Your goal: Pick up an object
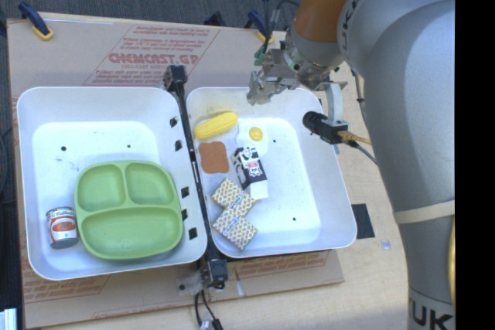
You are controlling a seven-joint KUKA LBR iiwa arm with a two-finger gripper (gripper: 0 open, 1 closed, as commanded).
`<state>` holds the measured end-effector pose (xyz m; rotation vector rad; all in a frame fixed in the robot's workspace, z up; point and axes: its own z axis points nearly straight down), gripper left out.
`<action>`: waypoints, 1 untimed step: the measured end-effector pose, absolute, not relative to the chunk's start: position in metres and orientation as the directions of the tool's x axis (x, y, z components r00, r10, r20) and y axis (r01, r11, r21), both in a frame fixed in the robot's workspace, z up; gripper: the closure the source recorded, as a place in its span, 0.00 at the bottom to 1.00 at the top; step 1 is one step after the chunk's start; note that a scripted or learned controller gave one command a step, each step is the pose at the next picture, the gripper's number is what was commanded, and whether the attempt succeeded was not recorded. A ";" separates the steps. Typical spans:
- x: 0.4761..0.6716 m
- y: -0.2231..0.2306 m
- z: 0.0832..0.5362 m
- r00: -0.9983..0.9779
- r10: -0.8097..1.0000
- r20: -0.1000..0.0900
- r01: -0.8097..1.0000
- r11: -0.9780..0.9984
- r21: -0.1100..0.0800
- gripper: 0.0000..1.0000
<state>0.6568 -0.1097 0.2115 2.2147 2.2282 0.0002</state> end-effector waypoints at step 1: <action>0.540 -0.140 0.223 -0.006 1.000 0.000 1.000 0.006 -0.004 1.00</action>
